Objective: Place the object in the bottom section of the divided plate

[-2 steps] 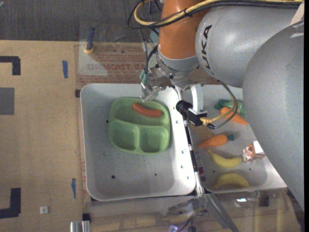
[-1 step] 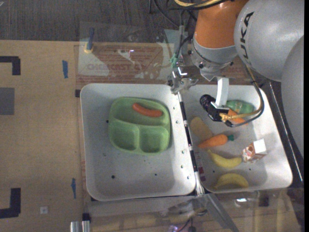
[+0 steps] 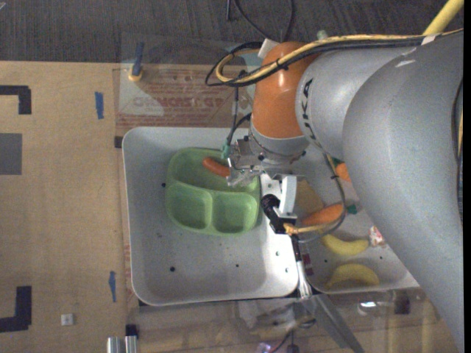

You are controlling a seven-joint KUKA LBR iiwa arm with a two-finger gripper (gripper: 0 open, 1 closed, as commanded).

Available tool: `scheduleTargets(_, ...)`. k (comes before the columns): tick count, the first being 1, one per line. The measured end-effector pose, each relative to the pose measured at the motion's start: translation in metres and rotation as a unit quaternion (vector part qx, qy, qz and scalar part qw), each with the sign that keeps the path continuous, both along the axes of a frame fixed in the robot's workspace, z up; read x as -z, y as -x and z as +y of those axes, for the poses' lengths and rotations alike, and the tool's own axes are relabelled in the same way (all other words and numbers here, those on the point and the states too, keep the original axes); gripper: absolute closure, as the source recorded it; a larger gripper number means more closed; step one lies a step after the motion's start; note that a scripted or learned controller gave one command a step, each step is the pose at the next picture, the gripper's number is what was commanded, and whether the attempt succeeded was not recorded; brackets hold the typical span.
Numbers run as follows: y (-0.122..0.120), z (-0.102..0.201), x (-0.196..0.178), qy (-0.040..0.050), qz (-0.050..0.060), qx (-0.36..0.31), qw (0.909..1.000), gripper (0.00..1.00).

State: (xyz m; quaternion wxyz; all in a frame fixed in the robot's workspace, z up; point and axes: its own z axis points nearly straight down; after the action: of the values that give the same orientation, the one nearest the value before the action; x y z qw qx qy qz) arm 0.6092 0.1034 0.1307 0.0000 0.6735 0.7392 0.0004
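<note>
Apparently mid-placement, the gripper (image 3: 229, 169) hangs over the plate (image 3: 210, 210) beside a carrot (image 3: 215, 166), its grip unreadable; next comes finding the bottom section.

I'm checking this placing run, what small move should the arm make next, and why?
Probably shift the gripper toward the plate's lower sections before releasing. The orange object sits at the fingertips over the large upper section of the green divided plate, while the two smaller sections lie nearer the view's bottom. Whether the fingers actually grip it isn't clear.
</note>
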Motion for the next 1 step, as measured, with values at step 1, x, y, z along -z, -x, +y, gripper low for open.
scheduleTargets(1, 0.0211, -0.0569, -0.0542, 0.0002, 0.0, -0.12, 0.9928, 1.0)
